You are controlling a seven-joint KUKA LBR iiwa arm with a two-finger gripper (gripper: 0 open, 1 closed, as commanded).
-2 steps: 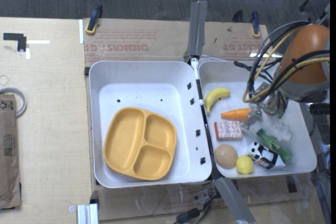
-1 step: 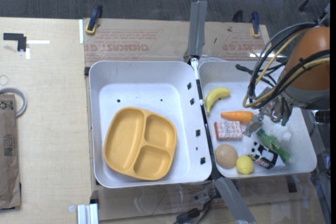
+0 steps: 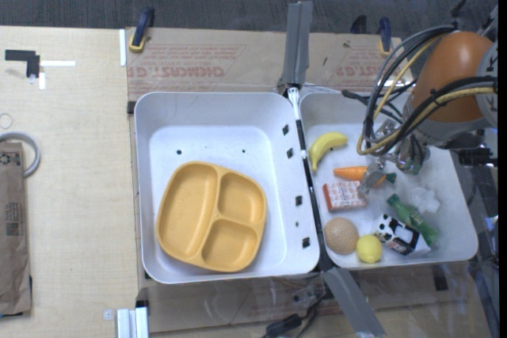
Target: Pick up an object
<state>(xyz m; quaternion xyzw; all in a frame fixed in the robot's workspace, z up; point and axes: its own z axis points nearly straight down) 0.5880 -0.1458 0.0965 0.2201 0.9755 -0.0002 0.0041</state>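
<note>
Orange carrot (image 3: pixel 349 172) just left of gripper (image 3: pixel 371 180), red-white packet (image 3: pixel 344 195) below-left. Finger state: cannot tell. Risk: crowded items, pinching two together or nudging carrot away.

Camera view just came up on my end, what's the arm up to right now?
The arm has reached into the right bin, with its hand low over the carrot and the small red-and-white packet. I can't tell whether it has hold of anything. The banana, a tan ball, a lemon, a black-and-white toy and a green item lie loose around it. The left bin holds a yellow divided plate.
</note>
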